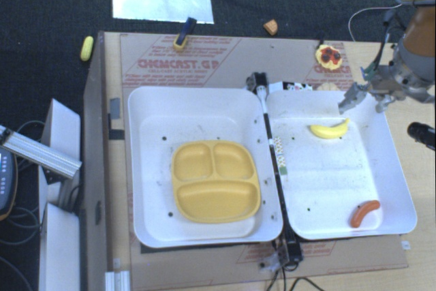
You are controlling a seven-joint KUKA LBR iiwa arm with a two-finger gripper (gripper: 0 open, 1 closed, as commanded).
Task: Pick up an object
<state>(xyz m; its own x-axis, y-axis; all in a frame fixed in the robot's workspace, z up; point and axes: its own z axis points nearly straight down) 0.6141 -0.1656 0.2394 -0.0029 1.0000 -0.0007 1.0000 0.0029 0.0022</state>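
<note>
Nearest the camera, an orange sausage (365,212) lies in the right bin (392,167)'s near corner. 1 banana (330,129) rests farther back, empty pincer (368,97) spread just above it. Left bin (146,146) holds a yellow divided plate (216,181).

Yellow banana (329,129) – lying flat, right bin's far end; orange-red sausage (364,213) – near corner.
</note>
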